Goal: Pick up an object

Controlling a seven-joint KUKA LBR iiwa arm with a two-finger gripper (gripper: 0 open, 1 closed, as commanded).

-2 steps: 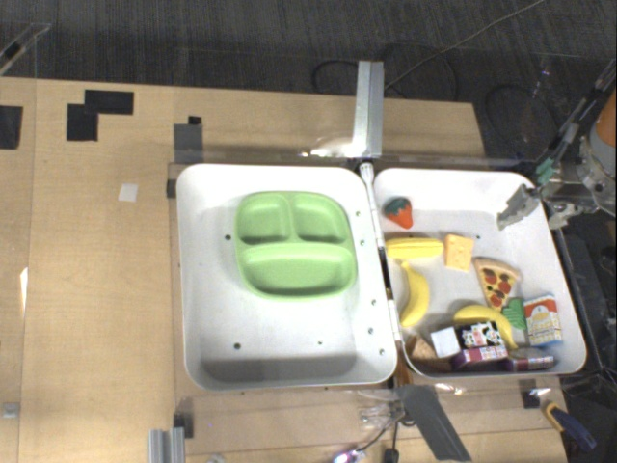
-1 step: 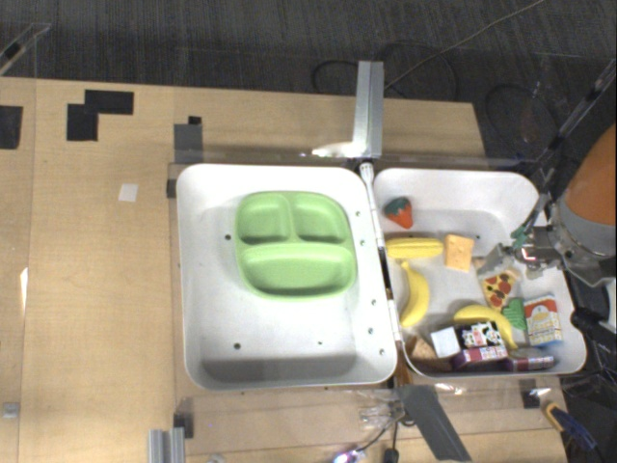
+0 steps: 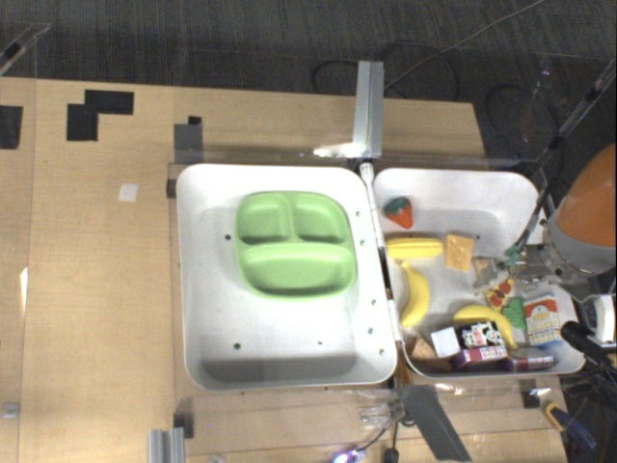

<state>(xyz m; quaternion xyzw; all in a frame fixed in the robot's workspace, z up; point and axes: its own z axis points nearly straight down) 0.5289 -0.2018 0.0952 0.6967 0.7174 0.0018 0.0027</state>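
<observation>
Right bin (image 3: 501, 183) holds the clutter: strawberry (image 3: 398, 212) near the top left, a yellow block (image 3: 415, 250) just below it, cracker (image 3: 460, 253) beside that, long banana (image 3: 415, 295) by the left wall, second banana (image 3: 485, 318) lower right, small cartons (image 3: 482, 338) and a purple bar (image 3: 494, 358) along the bottom. Arm at the right edge; end effector (image 3: 516, 270) low over the packets there, grip state cannot be told. Left bin (image 3: 207, 287) carries a green tray (image 3: 294, 242). Both bins sit on the worktop (image 3: 87, 287).
</observation>
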